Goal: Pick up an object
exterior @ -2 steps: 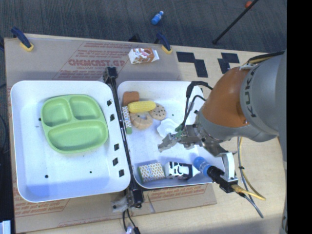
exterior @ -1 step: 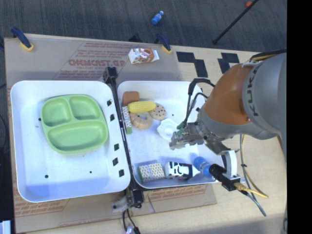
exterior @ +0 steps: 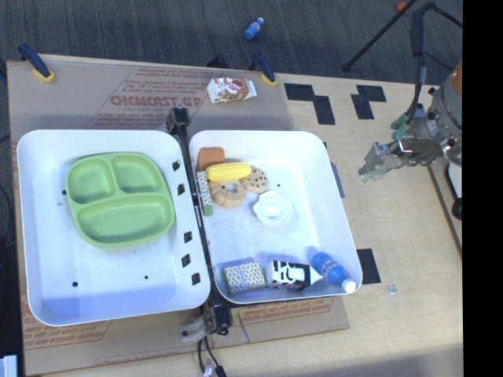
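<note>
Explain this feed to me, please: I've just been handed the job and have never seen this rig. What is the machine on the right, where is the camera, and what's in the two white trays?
One camera looks down at a slant on a bench. The grey gripper at the right belongs to a robot arm; it sits outside the bins, over bare bench, with nothing visibly between its fingers. The left bin holds a green divided plate. The right bin holds toy food: a corn cob, a cookie, a small white cup, a blue bottle and a patterned box. A small packet lies behind the bins.
</note>
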Robot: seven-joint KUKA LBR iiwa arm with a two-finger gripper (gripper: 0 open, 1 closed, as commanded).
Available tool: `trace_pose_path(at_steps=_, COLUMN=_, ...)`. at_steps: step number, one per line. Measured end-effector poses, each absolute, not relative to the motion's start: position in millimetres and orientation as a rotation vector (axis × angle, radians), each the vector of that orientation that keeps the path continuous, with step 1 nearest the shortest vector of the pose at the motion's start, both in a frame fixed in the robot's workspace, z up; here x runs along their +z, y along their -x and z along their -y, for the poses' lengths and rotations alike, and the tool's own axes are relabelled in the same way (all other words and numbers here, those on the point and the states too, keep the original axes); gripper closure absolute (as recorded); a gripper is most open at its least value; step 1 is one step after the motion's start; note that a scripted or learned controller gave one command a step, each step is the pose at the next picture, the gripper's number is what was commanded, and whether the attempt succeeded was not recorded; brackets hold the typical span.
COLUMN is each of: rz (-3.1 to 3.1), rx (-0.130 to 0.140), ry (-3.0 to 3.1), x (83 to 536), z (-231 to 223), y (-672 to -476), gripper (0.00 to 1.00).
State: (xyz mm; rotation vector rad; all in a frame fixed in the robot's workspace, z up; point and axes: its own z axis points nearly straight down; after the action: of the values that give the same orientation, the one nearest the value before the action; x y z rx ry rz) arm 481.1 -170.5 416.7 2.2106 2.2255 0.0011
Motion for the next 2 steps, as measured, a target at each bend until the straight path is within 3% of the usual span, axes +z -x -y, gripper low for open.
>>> trace_pose_path(at_steps=1, rz=-2.223, rx=0.003, ry=-2.212, x=499.8, z=211.5, y=-477.0, gripper=1.0)
trace_pose_path(at_steps=2, rz=-2.224, rx=0.003, ry=-2.212, x=499.4, z=211.2, y=-477.1, gripper=0.0)
